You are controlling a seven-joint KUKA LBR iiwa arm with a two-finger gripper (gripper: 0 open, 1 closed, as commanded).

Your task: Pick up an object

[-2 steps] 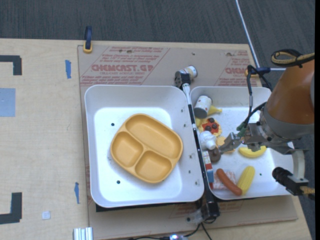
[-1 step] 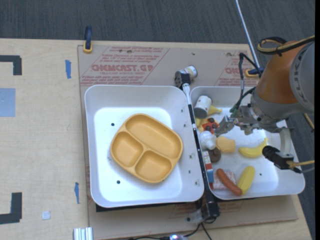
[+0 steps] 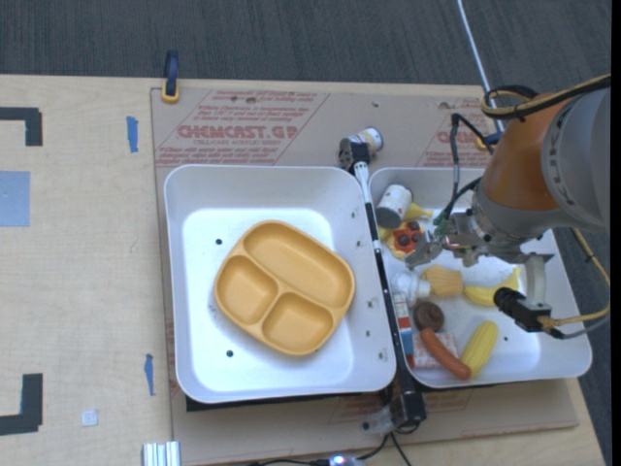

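My gripper hovers low over the right bin, near the orange toy; finger state: cannot tell. Best to centre over one item, clear of the corn cob.

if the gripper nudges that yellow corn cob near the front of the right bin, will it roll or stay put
The yellow corn cob looks rounded and tapered, so it would probably roll, curving rather than going straight. It lies close to the red sausage-shaped toy, which may block it on that side. Its glossy look suggests light, somewhat slippery plastic.

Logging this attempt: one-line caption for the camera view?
Grey arm's gripper low over toy food in the right white bin; yellow three-compartment plastic plate in the left white bin.
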